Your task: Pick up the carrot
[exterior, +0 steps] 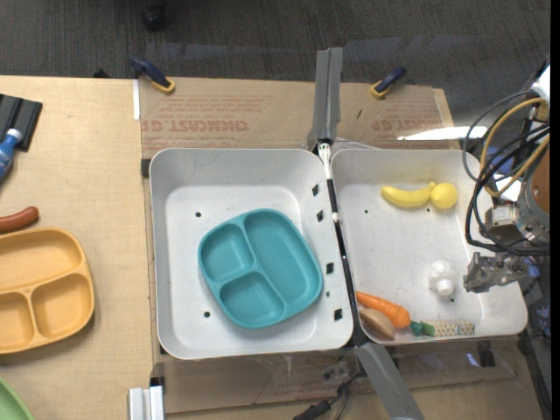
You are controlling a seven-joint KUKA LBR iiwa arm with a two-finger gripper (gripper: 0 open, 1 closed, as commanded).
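At the lower middle of the frame, the carrot (383, 307) lies tucked into the bottom-left corner of the right bin (490, 326), its orange body slanting down toward the right, its tip resting against a tan rounded piece (378, 324) and a small green bit (423, 328) just beside it. That corner spot looks awkward to me: the bin's walls crowd it on 2 sides, so a grab from above has little room. A banana (409, 196) and a lemon (444, 195) sit touching in the upper part of the same bin, well apart from the carrot, and a small white object (442, 282) lies between. The left bin (175, 322) holds a teal divided plate (259, 268). At the right edge the gripper (490, 272) hangs low over the right bin's rim, cables looping above it; I cannot tell how its jaws stand, and nothing shows between them. The carrot is not yet picked up.
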